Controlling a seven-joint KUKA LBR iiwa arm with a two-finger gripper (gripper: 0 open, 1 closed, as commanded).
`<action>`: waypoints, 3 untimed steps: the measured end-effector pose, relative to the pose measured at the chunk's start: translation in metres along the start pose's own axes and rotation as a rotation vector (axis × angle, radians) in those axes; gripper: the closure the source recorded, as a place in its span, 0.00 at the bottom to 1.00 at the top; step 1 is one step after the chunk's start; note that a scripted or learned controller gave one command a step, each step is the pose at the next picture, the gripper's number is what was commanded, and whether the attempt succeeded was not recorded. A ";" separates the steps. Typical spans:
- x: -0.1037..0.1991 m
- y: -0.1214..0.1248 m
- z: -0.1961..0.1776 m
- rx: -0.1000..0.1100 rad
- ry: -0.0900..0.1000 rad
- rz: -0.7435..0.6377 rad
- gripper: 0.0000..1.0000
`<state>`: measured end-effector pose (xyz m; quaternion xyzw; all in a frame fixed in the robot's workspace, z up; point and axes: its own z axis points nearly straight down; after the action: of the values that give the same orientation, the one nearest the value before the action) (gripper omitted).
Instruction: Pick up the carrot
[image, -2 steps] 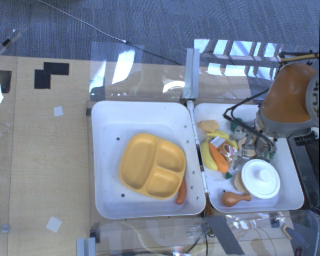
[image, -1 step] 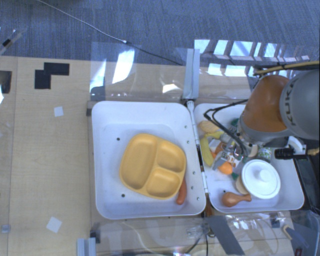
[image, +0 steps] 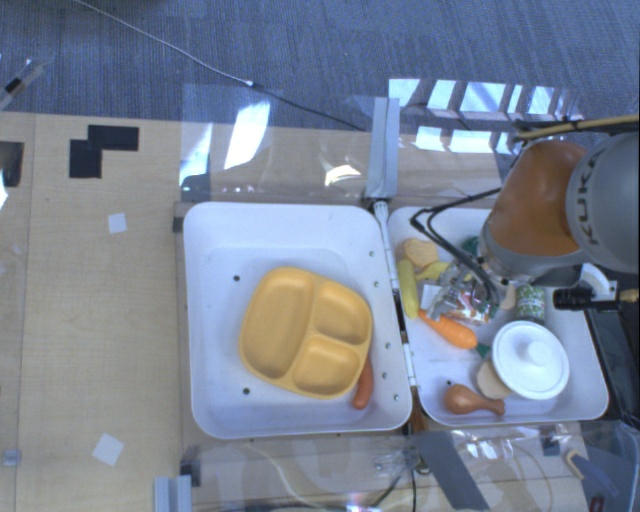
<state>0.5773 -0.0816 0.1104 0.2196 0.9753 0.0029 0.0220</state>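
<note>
Nearest the camera, a brown drumstick-shaped toy (image: 472, 401) is seen at the front of the right bin (image: 590, 405), beside a white lidded pot (image: 531, 360). Behind these, the carrot (image: 449, 331) lies flat on the bin floor, slanted, touching or just beside the gripper (image: 467, 297), which hangs over a cluster of small items including a yellow corn-like piece (image: 408, 288). Whether the jaws are open or closed cannot be told, since they are blurred against the clutter. The carrot is judged to be a light, stiff, smooth toy, likely slippery along its taper; it would best be taken across its thicker middle. A yellow divided plate (image: 306, 331) sits in the left bin (image: 215, 300), with a small orange sausage-like piece (image: 363, 385) at its edge
</note>
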 end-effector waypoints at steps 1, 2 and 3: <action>0.001 0.000 0.001 0.001 0.003 0.000 0.00; 0.025 -0.012 0.014 0.004 0.010 0.023 0.00; 0.020 -0.009 -0.001 0.000 -0.004 0.017 1.00</action>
<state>0.5554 -0.0815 0.1103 0.2278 0.9734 0.0027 0.0241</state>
